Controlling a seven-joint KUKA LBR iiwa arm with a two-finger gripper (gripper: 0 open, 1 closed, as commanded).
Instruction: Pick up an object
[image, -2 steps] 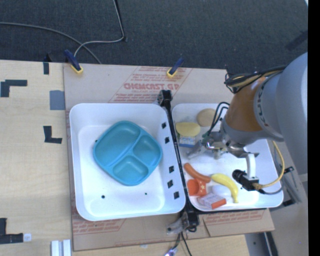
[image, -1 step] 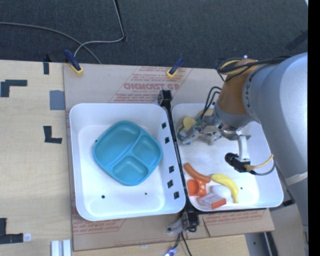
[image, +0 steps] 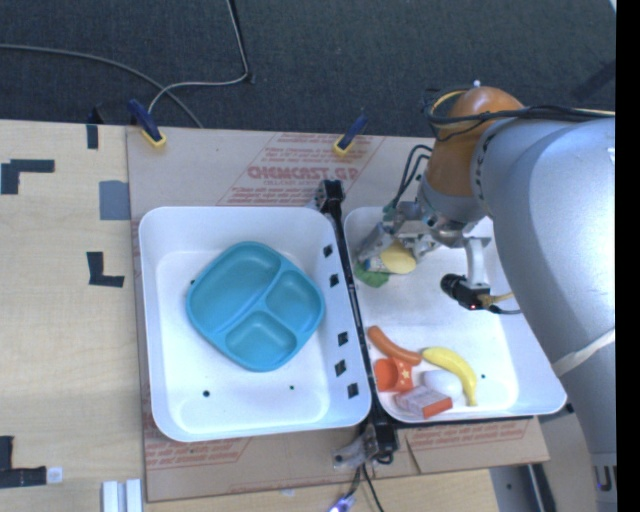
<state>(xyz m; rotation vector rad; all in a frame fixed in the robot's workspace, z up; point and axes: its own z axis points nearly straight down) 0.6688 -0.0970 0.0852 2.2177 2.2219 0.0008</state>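
Table (image: 60, 300): a tan surface is seen at the far left, marked with dark tape pieces.
Cardboard sheet (image: 290, 175): laid under both bins and held at its far edge by two blue-and-yellow clamps (image: 146, 122).
Left bin (image: 165, 400): a blue divided plate (image: 256, 305) is set in it, tilted toward the middle.
Right bin (image: 530, 385): several small things are kept in it.
Near end of right bin: an orange carrot-like toy (image: 392, 348), a yellow banana (image: 452, 367) and a small red-and-white piece (image: 424, 402) are grouped close together.
Far end of right bin: a pale yellow object (image: 398, 262) is seen touching a green piece (image: 372, 277).
Jaws (image: 405, 240): lowered directly over the pale yellow object; their opening cannot be told, and the object is possibly touched.
Arm (image: 560, 230): reached in from the right.
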